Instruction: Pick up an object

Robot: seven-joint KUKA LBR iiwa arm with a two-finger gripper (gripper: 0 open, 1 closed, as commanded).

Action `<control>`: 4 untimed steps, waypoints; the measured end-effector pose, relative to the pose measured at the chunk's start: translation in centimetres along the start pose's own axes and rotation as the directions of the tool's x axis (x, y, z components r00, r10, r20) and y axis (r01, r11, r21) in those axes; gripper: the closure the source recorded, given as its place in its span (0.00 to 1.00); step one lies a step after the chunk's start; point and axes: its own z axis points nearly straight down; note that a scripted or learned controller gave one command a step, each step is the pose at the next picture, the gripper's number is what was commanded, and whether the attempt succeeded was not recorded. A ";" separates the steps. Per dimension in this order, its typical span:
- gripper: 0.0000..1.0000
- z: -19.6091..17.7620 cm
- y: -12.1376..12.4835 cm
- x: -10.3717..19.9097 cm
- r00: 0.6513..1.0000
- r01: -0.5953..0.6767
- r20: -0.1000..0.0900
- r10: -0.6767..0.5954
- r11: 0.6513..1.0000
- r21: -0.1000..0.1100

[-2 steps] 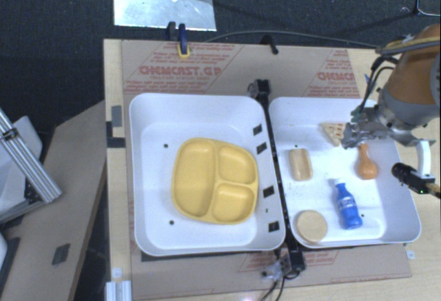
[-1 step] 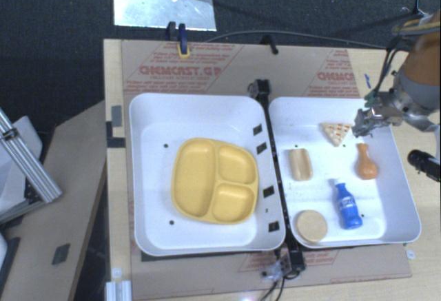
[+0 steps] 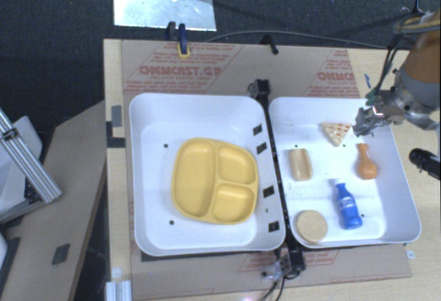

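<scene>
- The desk (image 3: 89, 155) carries two shallow white bins side by side — a left bin (image 3: 148, 155) and a right bin (image 3: 393, 175) — resting on a brown sheet printed with red lettering.
- In the left bin lies a yellow tray (image 3: 213, 180) with three compartments, set near the bin's middle.
- The right bin holds five loose things, well apart from each other.
- A triangular waffle-patterned wedge (image 3: 336, 132) lies near the bin's far edge.
- A tan bread roll (image 3: 300, 163) lies lengthwise toward the bin's left wall.
- An orange drumstick-shaped piece (image 3: 366, 161) lies to the right of the roll, its narrow end pointing away from the camera.
- A blue bottle (image 3: 348, 204) lies flat toward the near side, with its cap end pointing to the far side.
- A round tan disc (image 3: 311, 226) sits in the near-left corner of the right bin.
- The arm (image 3: 420, 79) reaches in from the right, grey with an orange band, over the far right part of the right bin.
- The tool (image 3: 364, 120) hangs just beside the wedge, on its right, and above the narrow end of the drumstick-shaped piece.
- The tool's tips are small and dark against the bin — whether they are spread or pressed together cannot be told, and nothing is seen between them.
</scene>
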 end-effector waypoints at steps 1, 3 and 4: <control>1.00 0.5 -1.2 4.3 1.000 0.003 -0.002 -0.003 1.000 0.003; 1.00 1.9 -2.5 14.8 1.000 0.005 -0.003 -0.005 1.000 0.004; 1.00 0.9 -2.8 19.7 1.000 0.006 -0.003 -0.006 1.000 0.001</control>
